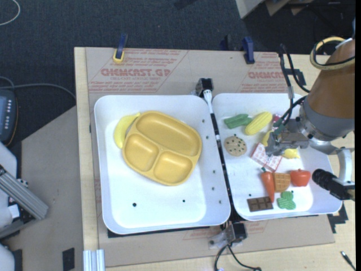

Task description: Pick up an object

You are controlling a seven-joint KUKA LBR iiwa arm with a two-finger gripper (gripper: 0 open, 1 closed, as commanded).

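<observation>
The right bin (243, 176) holds several toy foods: a green pepper (237, 120), a corn cob (258, 122), a cookie (234, 145), a red-and-white checked packet (266, 157), a carrot (268, 184), a waffle piece (281, 180), a tomato (300, 177), a chocolate bar (260, 204) and a green leafy piece (286, 200). My gripper (280, 143) is low in this bin, just right of the packet's upper end and beside a small yellow piece (291, 153). The wrist hides what lies directly under it.
The left bin (163, 205) holds a yellow divided plate (162, 147) with a banana (120, 130) partly tucked under its left edge. Cables run along the gap between the bins and over the bench's far right corner.
</observation>
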